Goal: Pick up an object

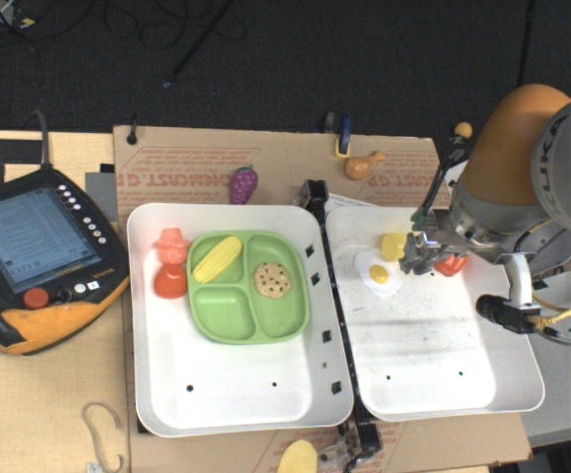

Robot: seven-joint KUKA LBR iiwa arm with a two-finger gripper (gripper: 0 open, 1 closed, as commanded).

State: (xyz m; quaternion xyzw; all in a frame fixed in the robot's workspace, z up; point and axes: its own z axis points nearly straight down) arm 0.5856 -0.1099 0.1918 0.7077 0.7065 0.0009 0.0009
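Note:
My gripper (419,257) hangs low over the back of the right bin (443,363), at the end of the grey arm with the orange band (522,136). A small yellow piece (392,246) lies just to its left. A red object (451,263) sits right beside it on the right, partly hidden by the wrist. A toy fried egg (378,275) lies on the bin floor a little further left and forward. I cannot make out anything held in the gripper.
The left bin (226,382) holds a green divided plate (228,318) with a corn cob (215,258) and a cookie (272,280), plus a red and pink figure (171,263). On the cardboard behind are a purple grape bunch (244,183) and an orange toy (362,166). A teach pendant (38,254) lies far left.

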